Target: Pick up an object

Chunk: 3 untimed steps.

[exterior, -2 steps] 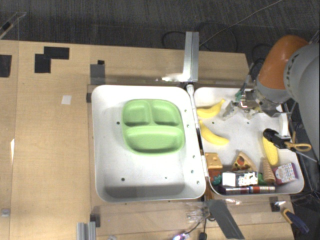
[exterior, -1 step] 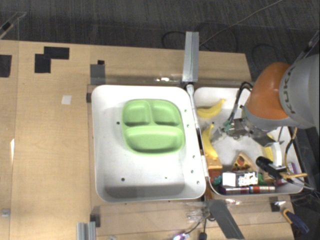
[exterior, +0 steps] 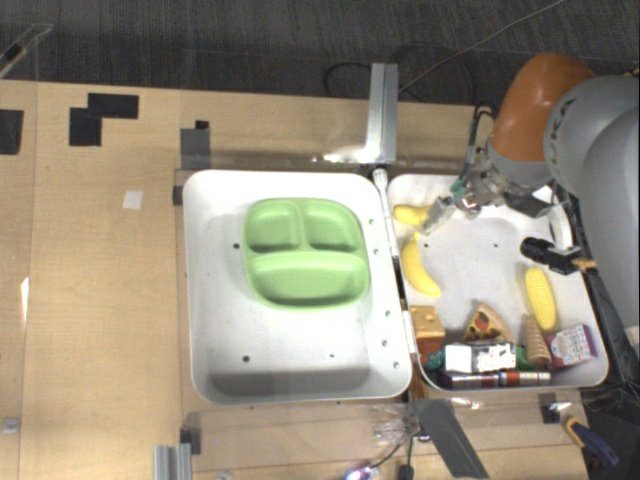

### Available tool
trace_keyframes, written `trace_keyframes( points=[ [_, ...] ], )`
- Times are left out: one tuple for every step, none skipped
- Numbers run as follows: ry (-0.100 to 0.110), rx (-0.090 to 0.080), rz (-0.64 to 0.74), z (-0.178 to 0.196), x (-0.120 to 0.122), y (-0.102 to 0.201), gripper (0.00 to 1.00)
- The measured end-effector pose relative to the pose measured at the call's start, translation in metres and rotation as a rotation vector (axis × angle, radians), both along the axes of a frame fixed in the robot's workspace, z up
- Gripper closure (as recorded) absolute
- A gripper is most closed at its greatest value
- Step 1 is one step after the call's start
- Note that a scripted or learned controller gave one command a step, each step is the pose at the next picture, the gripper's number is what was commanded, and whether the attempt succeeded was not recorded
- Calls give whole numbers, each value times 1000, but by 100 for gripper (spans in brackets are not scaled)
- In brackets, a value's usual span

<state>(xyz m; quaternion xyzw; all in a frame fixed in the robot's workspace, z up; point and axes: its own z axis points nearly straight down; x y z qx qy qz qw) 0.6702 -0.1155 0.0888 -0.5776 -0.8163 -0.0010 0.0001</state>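
Whether the two-finger gripper [exterior: 437, 214] is clenched or released I cannot tell from where I stand; its tip sits low at the far left corner of the right white bin [exterior: 480, 258]. Off to the left, a green divided plastic plate [exterior: 303, 251] lies in the left white bin [exterior: 200, 298]. A small yellow piece [exterior: 407, 213] lies just beside the gripper tip, a yellow banana [exterior: 418, 268] nearer, and a yellow corn cob [exterior: 540, 298] to the right.

A green divided plate [exterior: 303, 251] lies in the left bin [exterior: 215, 348]; bananas [exterior: 420, 268] fill the right.
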Motion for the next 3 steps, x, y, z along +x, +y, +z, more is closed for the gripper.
trace_keyframes(
  points=[
    [-1, -2, 5, 12, 1, 0, 100],
    [-10, -7, -316, 1, -43, 11, 100],
    [-13, -7, -158, 1, -41, 7, 100]
  ],
)
